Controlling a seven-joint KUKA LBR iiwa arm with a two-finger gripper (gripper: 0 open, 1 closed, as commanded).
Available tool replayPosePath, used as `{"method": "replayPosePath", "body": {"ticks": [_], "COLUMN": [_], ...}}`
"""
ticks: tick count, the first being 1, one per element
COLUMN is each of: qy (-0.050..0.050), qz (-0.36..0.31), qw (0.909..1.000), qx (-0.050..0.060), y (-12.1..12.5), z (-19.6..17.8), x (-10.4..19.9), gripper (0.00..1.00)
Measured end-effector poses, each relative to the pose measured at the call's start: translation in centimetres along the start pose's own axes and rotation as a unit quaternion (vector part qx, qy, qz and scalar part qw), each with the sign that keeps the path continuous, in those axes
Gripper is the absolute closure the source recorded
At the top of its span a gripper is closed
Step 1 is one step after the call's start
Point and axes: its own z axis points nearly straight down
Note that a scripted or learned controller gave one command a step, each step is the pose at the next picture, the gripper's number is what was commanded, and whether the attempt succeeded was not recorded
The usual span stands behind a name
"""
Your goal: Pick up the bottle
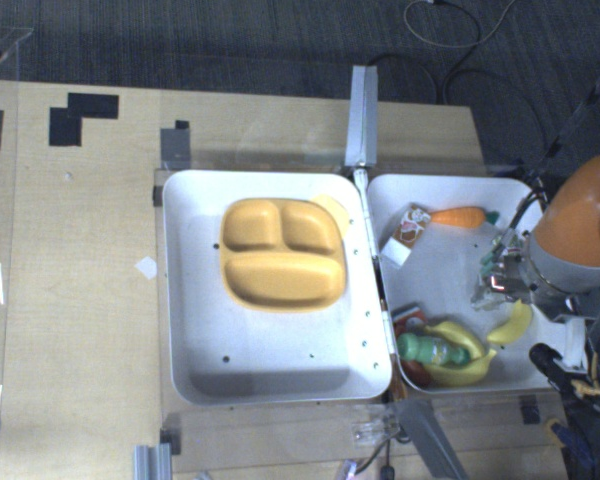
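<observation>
Bottle [423, 349], one, green, lies on its side at the near edge of the right bin [450, 268], touching two bananas [470, 353]. Beyond them hangs the tool [498, 280] over the bin floor, gripping nothing visible; how wide it stands I cannot tell. Farther back lie one carrot [457, 217] and a small packet [412, 226]. The left bin [195, 298] holds one yellow tray [282, 253].
</observation>
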Motion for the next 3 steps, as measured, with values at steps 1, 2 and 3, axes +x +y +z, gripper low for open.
{"method": "replayPosePath", "body": {"ticks": [1, 2, 3], "qy": [-0.004, -0.001, -0.005], "qz": [0.302, 0.33, 0.472], "qw": [0.9532, 0.944, 0.8815], "qx": [0.011, 0.009, 0.007], "y": [4.8, -0.9, 7.3], "z": [-10.8, 2.3, 2.6], "x": [-0.4, 6.7, 3.6], "gripper": [1.0, 1.0, 1.0]}}
